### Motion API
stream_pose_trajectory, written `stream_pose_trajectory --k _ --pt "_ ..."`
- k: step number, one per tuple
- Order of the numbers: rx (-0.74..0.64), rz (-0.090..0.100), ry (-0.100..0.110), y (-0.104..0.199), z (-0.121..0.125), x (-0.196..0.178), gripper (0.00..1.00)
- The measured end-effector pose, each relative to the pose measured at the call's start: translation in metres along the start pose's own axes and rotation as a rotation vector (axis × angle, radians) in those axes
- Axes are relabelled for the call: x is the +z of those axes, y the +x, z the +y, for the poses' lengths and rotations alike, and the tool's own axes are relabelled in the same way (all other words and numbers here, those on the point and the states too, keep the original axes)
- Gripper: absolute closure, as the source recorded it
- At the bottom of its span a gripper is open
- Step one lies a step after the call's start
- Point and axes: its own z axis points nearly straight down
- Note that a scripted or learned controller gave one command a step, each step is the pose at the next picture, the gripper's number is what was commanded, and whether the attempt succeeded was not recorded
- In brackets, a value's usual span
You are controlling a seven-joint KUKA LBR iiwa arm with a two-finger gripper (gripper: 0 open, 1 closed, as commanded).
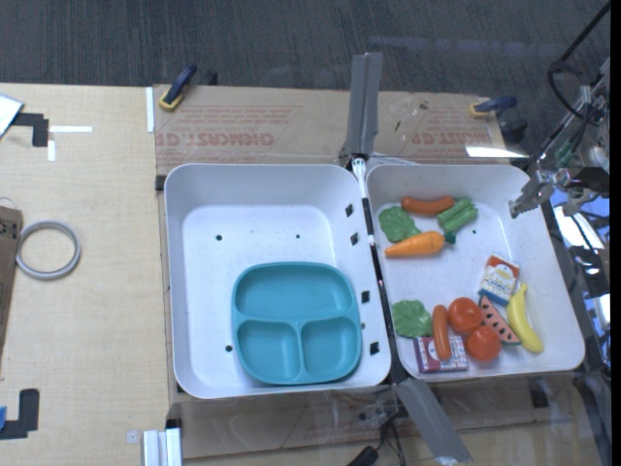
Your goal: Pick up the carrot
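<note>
Nearest the lens sits one teal plate (296,330), three-sectioned, in the left bin (184,260). Rightward, the right bin (568,343) holds two carrots: the task's carrot (415,246) lies at its upper left, leafy top (397,223) beside it; a second carrot (427,204) lies just above. It looks light, rigid, slick plastic (likely to roll), best pinched across its thick middle. One banana (526,316), two tomatoes. Gripper (529,197) hovers at the bin's right rim; fingers' state unclear.
</note>
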Motion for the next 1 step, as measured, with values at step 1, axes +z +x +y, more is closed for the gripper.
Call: stream_pose_trajectory --k 1 --pt "-0.061 0.000 0.001 0.0718 0.0234 0.1030 0.00"
